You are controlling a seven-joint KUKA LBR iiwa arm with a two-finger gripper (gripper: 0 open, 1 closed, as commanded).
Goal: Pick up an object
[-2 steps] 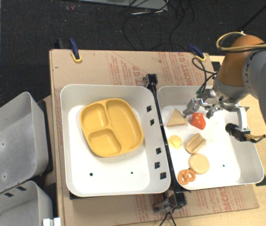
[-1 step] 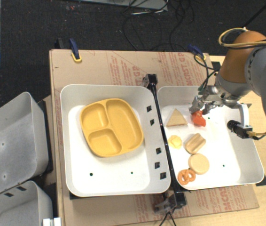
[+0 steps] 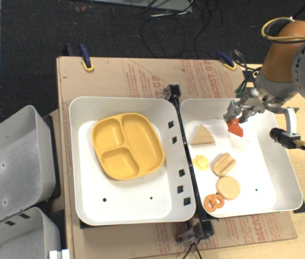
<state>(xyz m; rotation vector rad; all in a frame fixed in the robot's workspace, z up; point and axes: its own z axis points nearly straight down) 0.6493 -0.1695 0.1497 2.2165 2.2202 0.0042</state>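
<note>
Gripper (image 3: 236, 118), seen from the camera view, hangs above the right bin (image 3: 282, 198) with a small red piece (image 3: 235, 127) pinched between its fingertips, clear of the floor. Only an edge looks caught, so the red piece could slip and fall among the tan wedge (image 3: 202, 136) nearby.

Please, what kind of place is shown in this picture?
Probably a robotics lab test bench, not a kitchen. A robot arm reaches over two white bins on a cardboard sheet, with toy food such as a pretzel and loose cables behind.
</note>
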